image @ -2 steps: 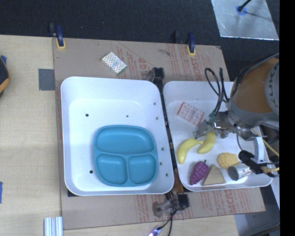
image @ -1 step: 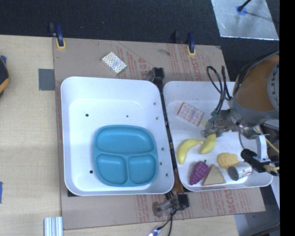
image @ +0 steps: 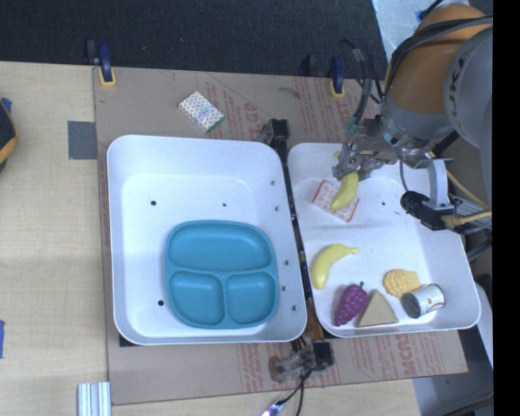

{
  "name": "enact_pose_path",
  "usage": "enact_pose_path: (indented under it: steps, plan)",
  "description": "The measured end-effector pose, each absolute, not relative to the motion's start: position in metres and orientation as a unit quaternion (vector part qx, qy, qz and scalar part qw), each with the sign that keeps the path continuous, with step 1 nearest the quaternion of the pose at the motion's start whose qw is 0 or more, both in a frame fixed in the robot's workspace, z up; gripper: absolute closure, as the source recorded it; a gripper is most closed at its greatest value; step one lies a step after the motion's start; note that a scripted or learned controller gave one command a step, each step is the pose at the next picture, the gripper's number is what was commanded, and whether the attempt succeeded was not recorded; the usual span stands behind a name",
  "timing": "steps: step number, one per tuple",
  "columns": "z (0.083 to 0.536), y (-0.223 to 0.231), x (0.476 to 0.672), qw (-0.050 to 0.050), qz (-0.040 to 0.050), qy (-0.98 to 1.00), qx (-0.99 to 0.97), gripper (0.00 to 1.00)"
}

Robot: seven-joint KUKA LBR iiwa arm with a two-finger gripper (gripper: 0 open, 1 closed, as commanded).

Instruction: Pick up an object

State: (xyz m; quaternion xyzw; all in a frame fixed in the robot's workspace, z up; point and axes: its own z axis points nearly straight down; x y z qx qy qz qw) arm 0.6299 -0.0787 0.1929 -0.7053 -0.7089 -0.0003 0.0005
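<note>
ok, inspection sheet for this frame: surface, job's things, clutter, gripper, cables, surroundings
Surface: cardboard-covered bench bearing left bin and right bin.
Job's things: yellow piece between the gripper's fingers, above a red-printed packet; banana, grapes, tan wedge, yellow lumpy piece and small can in the right bin.
Clutter: blue divided tray in the left bin; patterned packet on the cardboard.
Gripper: gripper over the right bin's far end.
Cables: black cable at the wrist.
Surroundings: blue clamps.
</note>
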Motion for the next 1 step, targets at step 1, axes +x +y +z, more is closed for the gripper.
enact_pose_path:
  steps: [1]
  plan:
    - [0.2166,-0.048,0.5975,0.002,0.001,-0.709,-0.705,1.0]
